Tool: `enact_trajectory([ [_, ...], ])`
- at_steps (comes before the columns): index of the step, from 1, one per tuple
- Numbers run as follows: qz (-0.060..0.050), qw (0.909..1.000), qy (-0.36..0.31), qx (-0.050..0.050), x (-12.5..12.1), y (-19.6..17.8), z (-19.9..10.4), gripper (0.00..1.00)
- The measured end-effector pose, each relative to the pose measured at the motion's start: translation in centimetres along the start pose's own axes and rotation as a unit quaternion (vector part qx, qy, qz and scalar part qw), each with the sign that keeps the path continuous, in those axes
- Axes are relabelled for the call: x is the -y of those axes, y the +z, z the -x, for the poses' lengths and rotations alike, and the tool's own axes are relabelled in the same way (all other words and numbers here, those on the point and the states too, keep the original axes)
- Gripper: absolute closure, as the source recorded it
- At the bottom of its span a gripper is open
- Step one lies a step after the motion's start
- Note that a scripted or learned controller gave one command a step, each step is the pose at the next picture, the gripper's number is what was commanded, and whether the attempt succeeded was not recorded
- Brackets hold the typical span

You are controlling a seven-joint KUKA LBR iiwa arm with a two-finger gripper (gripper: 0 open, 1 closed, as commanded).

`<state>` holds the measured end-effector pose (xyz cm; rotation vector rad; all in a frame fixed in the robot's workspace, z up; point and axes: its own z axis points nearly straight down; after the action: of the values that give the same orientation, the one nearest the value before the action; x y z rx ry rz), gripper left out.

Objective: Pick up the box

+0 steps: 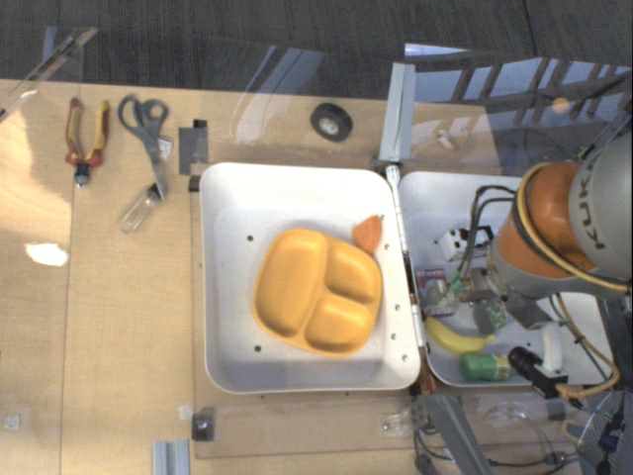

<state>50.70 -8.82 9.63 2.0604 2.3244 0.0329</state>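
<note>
In the right bin (435,201), a small box (433,289) with purple and white print lies against the left wall. My gripper (489,310) hangs low over that bin's middle, just right of the box and above the banana (457,338). The grey arm with its orange band (539,221) covers much of the bin's right side.
A green object (484,366) lies at the right bin's front, beside the banana. The left bin (227,265) bears a yellow divided tray (318,290) and a small orange item (368,232). Pliers (84,139), scissors (148,137) and a tape roll (331,121) rest on the bench behind.
</note>
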Motion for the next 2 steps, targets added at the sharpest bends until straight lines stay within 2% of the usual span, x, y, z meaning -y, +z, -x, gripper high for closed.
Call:
enact_trajectory([
  [1,0.001,1.0000,-0.003,-0.003,-0.3,-1.1,-0.4,1.00],
  [2,-0.012,0.9479,-0.318,-0.010,-1.4,-11.1,-5.2,1.00],
])
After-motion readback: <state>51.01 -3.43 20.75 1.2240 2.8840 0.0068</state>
